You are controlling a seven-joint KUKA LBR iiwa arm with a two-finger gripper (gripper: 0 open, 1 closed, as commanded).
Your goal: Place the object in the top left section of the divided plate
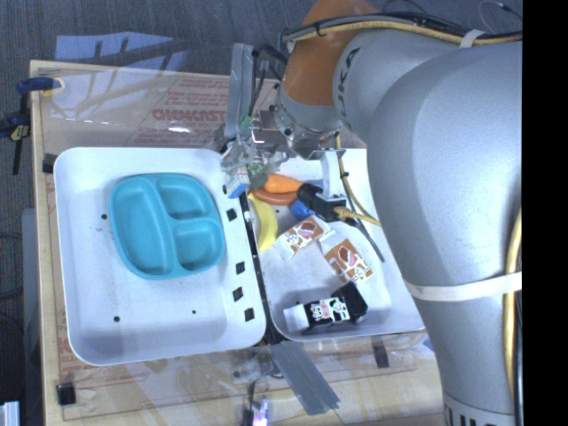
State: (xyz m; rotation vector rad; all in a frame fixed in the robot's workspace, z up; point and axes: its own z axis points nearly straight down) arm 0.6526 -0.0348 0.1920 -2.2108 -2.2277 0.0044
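- Grey arm (pixel 444 193) takes up the right side of the frame, its bulk nearest the camera, with the orange band (pixel 324 56) at upper centre above the wrist.
- From the band the wrist points down and left, toward the upper left corner of the right bin (pixel 390 322).
- Its gripper (pixel 244 162) sits low over that corner, just by the wall between the two bins; whether the jaws are released or clenched cannot be told, as clutter and glare hide them.
- Just right of and below the gripper lie an orange piece (pixel 282 185) and a banana (pixel 264 224), close together.
- Further down the right bin: a blue item (pixel 303 209), two brown-and-white packets (pixel 304 234) (pixel 348 261), and a black box (pixel 330 310) near the bottom rim.
- Left bin (pixel 89 327) holds the blue plate (pixel 169 224), which lies flat at centre left of the frame.
- Nothing lies in any plate section.
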